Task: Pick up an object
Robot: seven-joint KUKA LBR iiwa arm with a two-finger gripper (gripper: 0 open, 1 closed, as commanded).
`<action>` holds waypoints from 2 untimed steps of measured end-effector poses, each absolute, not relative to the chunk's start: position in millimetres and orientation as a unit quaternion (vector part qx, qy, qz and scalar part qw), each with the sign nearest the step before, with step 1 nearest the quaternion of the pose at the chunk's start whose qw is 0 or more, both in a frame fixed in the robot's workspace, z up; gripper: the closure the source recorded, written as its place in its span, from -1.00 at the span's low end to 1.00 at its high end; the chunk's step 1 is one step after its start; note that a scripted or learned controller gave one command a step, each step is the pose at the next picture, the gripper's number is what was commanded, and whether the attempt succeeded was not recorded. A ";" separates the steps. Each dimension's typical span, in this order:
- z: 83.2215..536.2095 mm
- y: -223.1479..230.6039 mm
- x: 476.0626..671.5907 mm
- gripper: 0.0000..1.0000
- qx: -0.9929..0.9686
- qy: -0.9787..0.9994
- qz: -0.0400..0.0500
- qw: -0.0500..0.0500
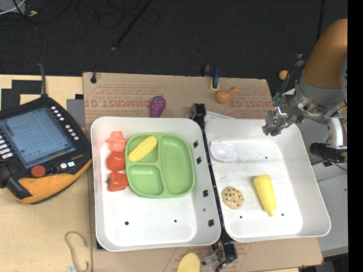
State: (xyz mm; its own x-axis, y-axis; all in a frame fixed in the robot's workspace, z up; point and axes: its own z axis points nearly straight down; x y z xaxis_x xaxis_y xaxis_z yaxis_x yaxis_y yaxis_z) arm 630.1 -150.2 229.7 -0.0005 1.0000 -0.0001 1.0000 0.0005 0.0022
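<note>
A dark cloth backdrop (170, 27) hangs behind the wooden bench (34, 231), cardboard sheet (170, 92) on top.

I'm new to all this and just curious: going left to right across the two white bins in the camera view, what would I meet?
Red toys → corn on green plate → white lump → cookie → yellow bottle → gripper.
</note>
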 end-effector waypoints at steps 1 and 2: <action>236.3 -97.7 617.5 1.00 0.706 0.708 0.000 -0.002; 241.7 -52.1 602.4 1.00 0.706 0.708 0.000 -0.002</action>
